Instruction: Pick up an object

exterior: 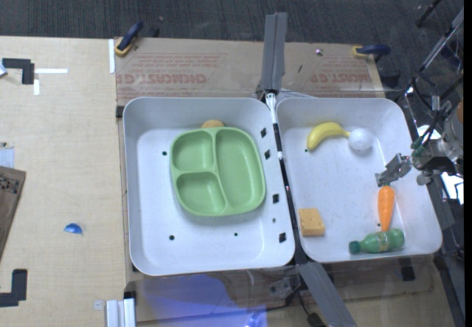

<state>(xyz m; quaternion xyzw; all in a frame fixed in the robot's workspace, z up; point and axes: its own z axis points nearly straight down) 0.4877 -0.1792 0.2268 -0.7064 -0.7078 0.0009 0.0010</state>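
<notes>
Two white bins (140, 170) below me; my gripper (393, 169) hovers just above the carrot (386, 207) (right bin), fingers spread, pinching nothing, bottle (377, 241) nearby.

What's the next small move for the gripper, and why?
Probably lower the gripper slightly onto the carrot: it sits just above the carrot's top end in the right bin, nothing visibly between its fingers, and the carrot lies apart from the banana.
</notes>
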